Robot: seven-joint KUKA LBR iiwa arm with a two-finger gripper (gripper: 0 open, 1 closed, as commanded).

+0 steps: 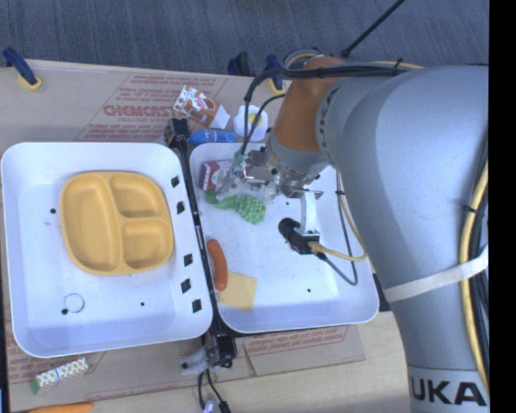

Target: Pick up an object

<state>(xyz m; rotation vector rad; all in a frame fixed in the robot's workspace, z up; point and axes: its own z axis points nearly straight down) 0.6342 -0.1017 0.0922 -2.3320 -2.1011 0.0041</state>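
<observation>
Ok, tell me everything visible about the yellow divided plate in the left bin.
The yellow divided plate is a rounded-square tray, plastic by its look, matte mustard yellow. Raised ridges split it into three compartments: one long section on its left and two smaller ones on its right. All three look bare. It lies flat, right side up, slightly rotated, on the floor of the left bin, toward the bin's upper middle. Nothing touches it except the bin floor.

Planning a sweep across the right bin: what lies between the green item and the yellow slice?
In the camera view, the orange sausage lies between the green item and the yellow slice.
</observation>
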